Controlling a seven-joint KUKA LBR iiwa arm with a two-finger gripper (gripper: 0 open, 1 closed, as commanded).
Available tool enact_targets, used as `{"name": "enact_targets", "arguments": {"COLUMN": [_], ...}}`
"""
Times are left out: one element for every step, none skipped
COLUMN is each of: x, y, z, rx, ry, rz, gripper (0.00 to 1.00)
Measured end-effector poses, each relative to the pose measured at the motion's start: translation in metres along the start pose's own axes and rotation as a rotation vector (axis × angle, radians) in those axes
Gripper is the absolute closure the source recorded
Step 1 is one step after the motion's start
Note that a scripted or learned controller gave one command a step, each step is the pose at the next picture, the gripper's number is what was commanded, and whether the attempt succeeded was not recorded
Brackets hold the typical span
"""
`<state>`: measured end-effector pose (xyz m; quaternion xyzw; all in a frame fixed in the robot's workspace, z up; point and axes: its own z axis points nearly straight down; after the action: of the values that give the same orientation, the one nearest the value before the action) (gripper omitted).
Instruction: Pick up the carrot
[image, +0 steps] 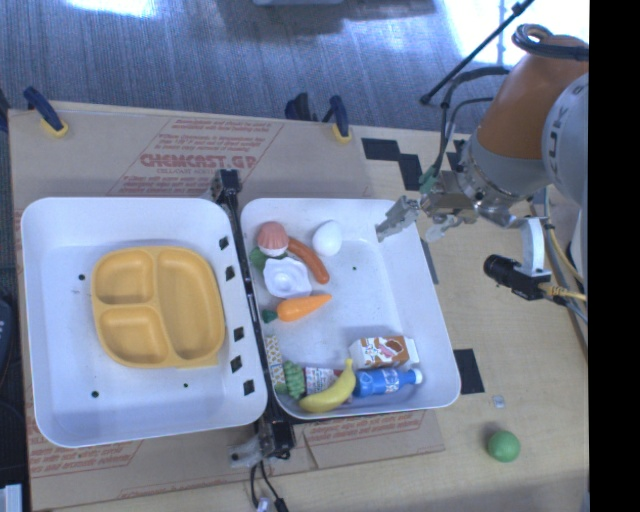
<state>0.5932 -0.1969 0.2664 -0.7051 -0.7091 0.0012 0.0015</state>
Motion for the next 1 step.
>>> {"name": "enact_targets", "arguments": {"x": [0.0075], "y": [0.0042], "z": [0.1410], "rx": [0.003], "ry": [0.002], "rz": [0.218], "gripper": [0.00]}}
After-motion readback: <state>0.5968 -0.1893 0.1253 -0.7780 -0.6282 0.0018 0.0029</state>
